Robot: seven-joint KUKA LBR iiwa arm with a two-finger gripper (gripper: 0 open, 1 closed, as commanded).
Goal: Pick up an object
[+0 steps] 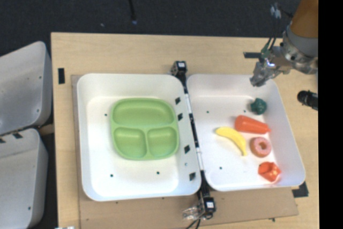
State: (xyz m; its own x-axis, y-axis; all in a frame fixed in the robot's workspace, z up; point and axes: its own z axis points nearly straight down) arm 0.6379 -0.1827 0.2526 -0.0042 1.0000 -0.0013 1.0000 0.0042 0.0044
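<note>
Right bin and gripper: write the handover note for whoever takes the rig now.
Gripper: hangs over the far right corner of the right bin, nothing visibly between its fingers; open or shut is not readable.
Things, all lying in the right bin: dark green piece nearest the gripper, orange carrot, yellow banana, pink donut, red piece at the near right.
Left bin holds a green divided plate.
Done: no object lifted.
Left: descend, grasp one object, probably the green piece, and raise it.
</note>
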